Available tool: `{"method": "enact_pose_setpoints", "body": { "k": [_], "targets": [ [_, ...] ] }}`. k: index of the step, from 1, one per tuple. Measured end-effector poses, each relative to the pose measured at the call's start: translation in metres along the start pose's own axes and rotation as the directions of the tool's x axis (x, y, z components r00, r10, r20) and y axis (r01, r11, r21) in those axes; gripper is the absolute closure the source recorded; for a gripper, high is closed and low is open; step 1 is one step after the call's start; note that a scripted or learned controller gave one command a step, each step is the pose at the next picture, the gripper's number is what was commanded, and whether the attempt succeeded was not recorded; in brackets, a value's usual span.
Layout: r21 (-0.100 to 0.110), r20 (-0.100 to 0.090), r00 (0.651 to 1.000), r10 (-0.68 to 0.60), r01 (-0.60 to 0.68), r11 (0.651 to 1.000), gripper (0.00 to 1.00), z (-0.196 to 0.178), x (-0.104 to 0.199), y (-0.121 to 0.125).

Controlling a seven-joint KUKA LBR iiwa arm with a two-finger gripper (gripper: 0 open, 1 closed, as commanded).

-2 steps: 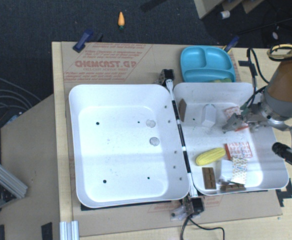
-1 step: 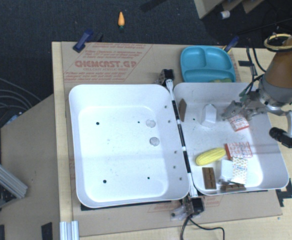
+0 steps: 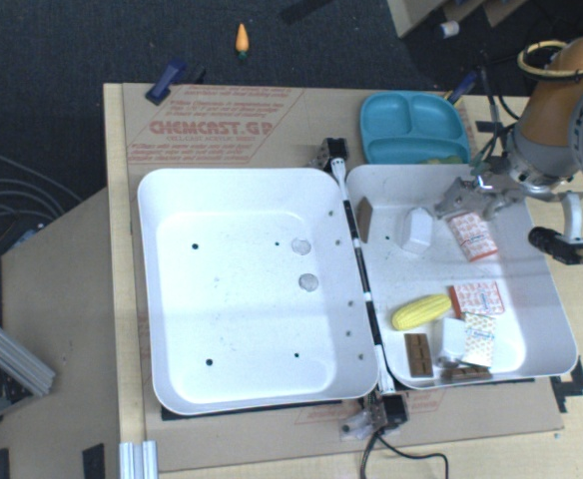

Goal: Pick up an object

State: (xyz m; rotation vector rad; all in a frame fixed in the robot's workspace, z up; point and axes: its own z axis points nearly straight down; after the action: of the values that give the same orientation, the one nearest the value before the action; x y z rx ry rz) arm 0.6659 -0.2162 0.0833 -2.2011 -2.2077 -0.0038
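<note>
The right bin (image 3: 541, 312) holds several small objects. A red-and-white packet (image 3: 471, 236) lies near its far side, just below my gripper (image 3: 468, 198), which hovers over the bin's back edge. A white block (image 3: 418, 230) sits left of the packet, with a small brown block (image 3: 363, 220) by the bin's left wall. Nearer the front are a yellow corn cob (image 3: 421, 311), a patterned packet (image 3: 476, 297), a white packet (image 3: 468, 339) and a brown bar (image 3: 418, 354). Nothing shows in the gripper's grasp.
The left bin (image 3: 172, 267) has two small grey round spots (image 3: 304, 264) on its floor. A teal divided tray (image 3: 414, 128) lies behind the right bin. The arm (image 3: 551, 118) comes in over the back right corner. Cables hang off the bench to the left.
</note>
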Motion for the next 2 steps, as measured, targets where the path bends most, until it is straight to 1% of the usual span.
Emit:
{"method": "enact_pose_setpoints", "body": {
  "k": [1,2],
  "targets": [
    [-0.013,0.016,1.0,0.002,-0.001,1.0,0.0,-0.001,0.053,0.001],
    [-0.013,0.017,1.0,0.002,-0.002,1.0,0.0,0.001,0.101,-0.034]
  ]
}}
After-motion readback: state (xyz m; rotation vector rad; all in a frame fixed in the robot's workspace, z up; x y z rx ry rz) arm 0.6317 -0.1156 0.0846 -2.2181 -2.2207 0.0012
